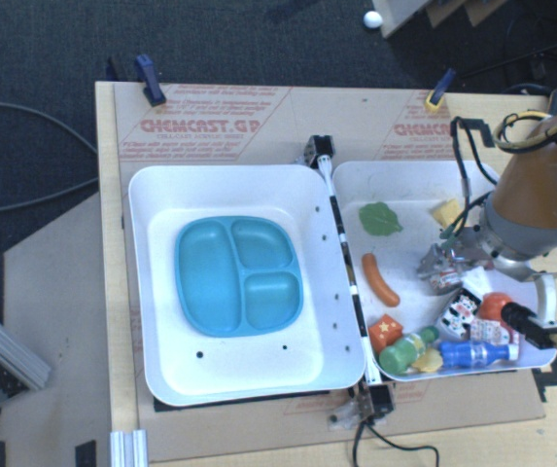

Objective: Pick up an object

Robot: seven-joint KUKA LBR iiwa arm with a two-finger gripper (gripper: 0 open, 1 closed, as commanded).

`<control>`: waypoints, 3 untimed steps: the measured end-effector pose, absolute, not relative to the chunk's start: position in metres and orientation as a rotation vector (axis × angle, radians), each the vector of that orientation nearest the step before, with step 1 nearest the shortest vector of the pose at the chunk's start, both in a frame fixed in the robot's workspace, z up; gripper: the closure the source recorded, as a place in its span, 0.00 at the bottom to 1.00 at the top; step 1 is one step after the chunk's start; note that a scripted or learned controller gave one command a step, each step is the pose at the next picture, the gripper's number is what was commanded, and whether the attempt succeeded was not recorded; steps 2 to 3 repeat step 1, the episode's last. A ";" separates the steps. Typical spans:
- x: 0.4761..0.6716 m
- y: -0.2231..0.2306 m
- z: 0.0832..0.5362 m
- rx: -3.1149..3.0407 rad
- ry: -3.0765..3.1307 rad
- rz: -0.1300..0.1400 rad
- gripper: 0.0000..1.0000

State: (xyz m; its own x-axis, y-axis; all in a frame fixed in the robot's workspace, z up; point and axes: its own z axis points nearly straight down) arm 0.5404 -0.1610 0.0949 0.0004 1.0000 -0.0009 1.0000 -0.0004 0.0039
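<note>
Two white bins [152, 261], cardboard bench [259, 125], dark carpet [35, 37]

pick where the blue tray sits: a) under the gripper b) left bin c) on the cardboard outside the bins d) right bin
b: the blue tray lies flat in the left bin, while the gripper is over the right bin among the toys.

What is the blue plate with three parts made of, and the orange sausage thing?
The blue plate looks like smooth moulded plastic: one even colour, rounded dividers, a soft sheen. The sausage seems to be toy plastic or rubber, plain orange and glossy. Which one I can't tell from here.
</note>
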 end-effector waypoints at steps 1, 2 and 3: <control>0.579 -0.084 0.185 2.219 2.223 0.002 1.00; 0.579 -0.084 0.185 2.219 2.223 0.002 1.00; 0.579 -0.084 0.185 2.219 2.223 0.002 1.00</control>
